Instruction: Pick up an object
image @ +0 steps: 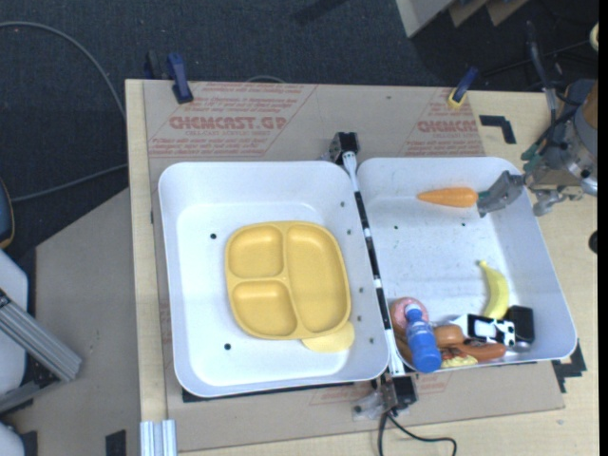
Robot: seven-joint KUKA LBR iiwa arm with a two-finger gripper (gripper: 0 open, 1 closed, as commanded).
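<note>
Camera view: bench board (228, 122) printed "CHEMCAST GP".

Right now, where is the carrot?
The carrot lies in the right bin, near its far wall, lengthwise across it. The claw is just off its right end, and the banana lies nearer the camera.

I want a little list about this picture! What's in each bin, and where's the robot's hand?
left bin: yellow tray with three compartments; a pale yellow piece peeks out under its near corner
right bin: carrot near the far side, banana, and a pile in the near corner with a blue bottle
gripper: at the right bin's far right corner, just right of the carrot
holding anything: nothing seen between the fingers
</note>
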